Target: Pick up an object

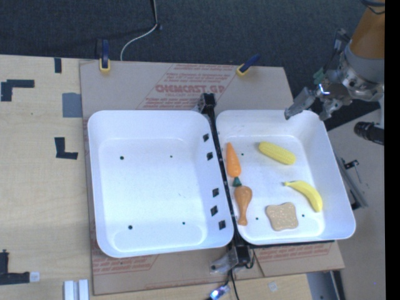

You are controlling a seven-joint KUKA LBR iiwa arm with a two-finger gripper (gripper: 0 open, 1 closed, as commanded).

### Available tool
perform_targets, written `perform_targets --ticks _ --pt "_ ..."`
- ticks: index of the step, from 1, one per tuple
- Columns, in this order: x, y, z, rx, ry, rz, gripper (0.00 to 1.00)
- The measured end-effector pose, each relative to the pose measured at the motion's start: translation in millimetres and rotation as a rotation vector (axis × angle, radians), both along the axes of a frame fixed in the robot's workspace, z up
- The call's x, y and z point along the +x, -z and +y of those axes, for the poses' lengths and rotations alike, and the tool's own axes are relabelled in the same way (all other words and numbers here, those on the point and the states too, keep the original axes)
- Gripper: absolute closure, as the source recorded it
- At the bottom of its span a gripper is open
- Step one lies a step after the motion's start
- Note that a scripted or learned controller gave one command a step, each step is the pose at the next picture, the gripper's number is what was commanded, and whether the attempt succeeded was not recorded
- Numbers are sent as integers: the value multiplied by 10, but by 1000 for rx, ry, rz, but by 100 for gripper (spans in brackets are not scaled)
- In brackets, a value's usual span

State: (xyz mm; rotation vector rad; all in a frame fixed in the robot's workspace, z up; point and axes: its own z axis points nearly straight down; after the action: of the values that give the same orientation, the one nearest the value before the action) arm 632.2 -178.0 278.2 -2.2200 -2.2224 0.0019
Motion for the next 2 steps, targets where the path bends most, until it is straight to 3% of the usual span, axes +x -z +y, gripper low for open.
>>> perform_targets --ticks 1,2 --pt "-335 631 158 2 1 8 0" --pt "-35 887 719 1 -5 2 0"
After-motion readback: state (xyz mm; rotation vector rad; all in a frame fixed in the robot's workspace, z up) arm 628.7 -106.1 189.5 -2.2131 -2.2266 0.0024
